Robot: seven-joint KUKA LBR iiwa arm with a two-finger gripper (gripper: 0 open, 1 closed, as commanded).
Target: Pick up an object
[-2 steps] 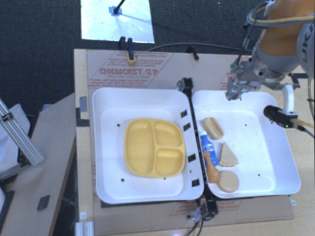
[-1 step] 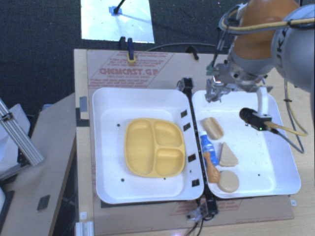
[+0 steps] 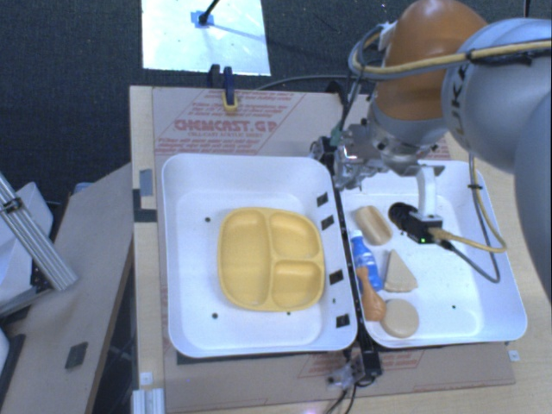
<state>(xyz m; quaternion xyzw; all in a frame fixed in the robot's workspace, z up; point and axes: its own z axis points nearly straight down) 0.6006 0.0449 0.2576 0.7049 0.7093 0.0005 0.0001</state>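
Possibly the pincer (image 3: pixel 350 166) (its spread I cannot tell), near the bun (image 3: pixel 374 224), clips the bin rim (image 3: pixel 343 207) beside the bun.

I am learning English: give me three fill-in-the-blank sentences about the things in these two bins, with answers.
1. The divided plate is ____ in colour.
2. It has ____ compartments.
3. The tube beside the tan wedge is ____ in colour.
Missing words: yellow; three; blue.
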